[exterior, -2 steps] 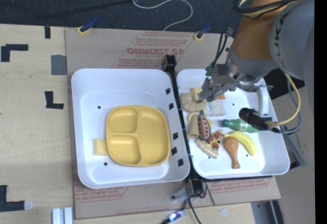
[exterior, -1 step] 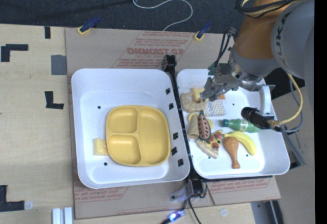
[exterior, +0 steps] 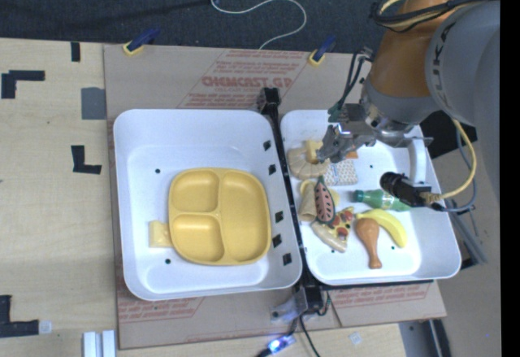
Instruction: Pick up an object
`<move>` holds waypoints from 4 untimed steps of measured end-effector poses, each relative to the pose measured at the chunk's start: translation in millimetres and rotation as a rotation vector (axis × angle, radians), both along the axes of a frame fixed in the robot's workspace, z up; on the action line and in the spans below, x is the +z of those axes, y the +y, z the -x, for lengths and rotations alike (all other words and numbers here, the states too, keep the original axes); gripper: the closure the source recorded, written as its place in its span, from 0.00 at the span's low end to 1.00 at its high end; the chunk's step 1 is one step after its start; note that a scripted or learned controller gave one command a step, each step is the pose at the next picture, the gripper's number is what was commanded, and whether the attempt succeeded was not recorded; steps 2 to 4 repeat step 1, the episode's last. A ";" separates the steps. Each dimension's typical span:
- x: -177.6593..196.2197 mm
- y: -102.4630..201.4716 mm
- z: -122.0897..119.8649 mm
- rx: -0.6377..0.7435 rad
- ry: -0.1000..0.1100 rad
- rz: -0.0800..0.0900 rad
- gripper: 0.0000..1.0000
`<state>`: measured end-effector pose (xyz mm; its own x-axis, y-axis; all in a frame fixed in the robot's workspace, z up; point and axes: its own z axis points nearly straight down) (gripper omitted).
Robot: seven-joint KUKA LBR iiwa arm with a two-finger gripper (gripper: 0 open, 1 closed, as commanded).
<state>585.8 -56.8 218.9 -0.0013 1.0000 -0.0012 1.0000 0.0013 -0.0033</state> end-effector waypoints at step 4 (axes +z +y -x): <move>15.0 9.2 9.4 0.001 -0.001 -0.002 1.00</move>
